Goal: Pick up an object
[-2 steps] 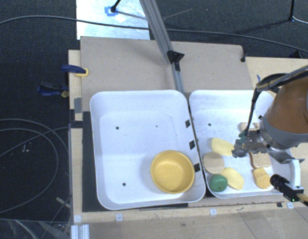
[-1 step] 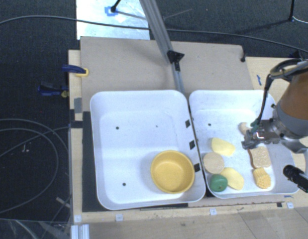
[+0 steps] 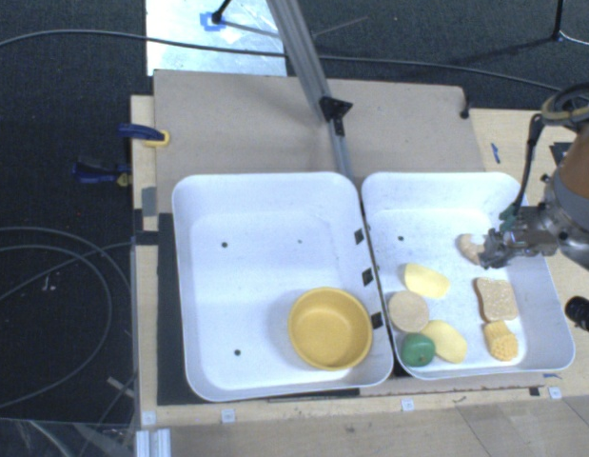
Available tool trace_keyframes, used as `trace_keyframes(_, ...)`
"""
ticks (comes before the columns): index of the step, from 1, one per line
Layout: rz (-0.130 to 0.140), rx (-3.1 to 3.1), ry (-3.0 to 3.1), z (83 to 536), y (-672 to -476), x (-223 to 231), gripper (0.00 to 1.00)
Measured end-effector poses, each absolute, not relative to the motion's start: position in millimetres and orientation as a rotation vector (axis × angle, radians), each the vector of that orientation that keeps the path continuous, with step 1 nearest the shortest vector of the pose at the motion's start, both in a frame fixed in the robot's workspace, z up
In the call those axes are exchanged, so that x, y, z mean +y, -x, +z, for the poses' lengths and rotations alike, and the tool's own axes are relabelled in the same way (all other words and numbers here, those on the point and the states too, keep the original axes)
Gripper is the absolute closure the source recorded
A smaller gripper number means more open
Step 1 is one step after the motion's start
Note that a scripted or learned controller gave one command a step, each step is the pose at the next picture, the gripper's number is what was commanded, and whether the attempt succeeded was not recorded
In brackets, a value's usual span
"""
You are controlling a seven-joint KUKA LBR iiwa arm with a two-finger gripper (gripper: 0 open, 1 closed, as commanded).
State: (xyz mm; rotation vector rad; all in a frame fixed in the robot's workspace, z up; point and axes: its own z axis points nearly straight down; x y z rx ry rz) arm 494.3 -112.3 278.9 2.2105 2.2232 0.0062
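Observation:
My gripper (image 3: 492,248) hangs low over the right side of the right bin (image 3: 437,193), reaching in from the right. Its tip is at a small beige piece (image 3: 468,247), which lies just to its left; whether they touch is unclear. Below it in the same bin lie a pale yellow oval (image 3: 425,280), a tan round disc (image 3: 408,310), a green lump (image 3: 418,349), a yellow lemon-like piece (image 3: 448,342), a bread slice (image 3: 497,298) and a yellow ridged piece (image 3: 501,340).
A yellow bowl (image 3: 330,327) sits at the front right of the left bin (image 3: 246,236). A grey pole (image 3: 308,60) slants down to the divide between the bins. Blue clamps (image 3: 108,171) grip the bench's left edge.

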Motion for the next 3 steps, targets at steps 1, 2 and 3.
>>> trace_keyframes(1,0.004,2.233,-2.210,263.1,-501.9,-59.1,1.00)
trace_keyframes(2,0.005,2.233,-2.209,265.4,-521.5,-9.3,1.00)
trace_keyframes(3,0.006,2.234,-2.208,266.5,-537.4,47.0,1.00)
